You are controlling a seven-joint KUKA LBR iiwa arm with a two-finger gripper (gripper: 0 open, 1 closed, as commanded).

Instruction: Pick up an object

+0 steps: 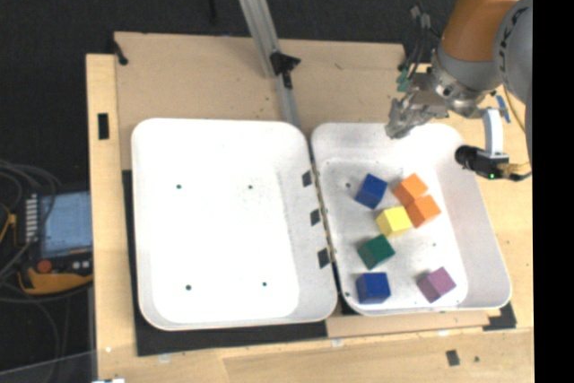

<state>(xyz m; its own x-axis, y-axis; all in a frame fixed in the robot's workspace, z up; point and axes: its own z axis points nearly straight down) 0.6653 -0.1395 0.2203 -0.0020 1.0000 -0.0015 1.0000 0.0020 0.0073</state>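
My gripper (405, 119) hangs over the far rim of the right bin (484, 229), near its back edge, and from this slanted look down I cannot tell how it is set; nothing shows in its grasp. My grey arm with its orange band (480, 9) comes in from the right above it. The blocks all lie in the right bin, in front of my gripper and apart from it: a blue cube (370, 191) nearest the back, two orange cubes (418, 199) just beside it to the right and touching one another, a yellow cube (393, 221) tucked against the orange pair, a green cube (375, 250) just in front of the yellow one, a second blue cube (372, 286) near the front wall, and a purple cube (436, 283) to its right, set apart from the rest. The left bin (220, 220) sits beside it, its floor marked by a few small dark dots. A slanted metal post (260, 22) rises behind the two bins. Off the bench's left edge lies a handheld pendant (61, 238) with a bluish screen; any writing on it is too small to read, and I see no readable labels on the cubes or bins.
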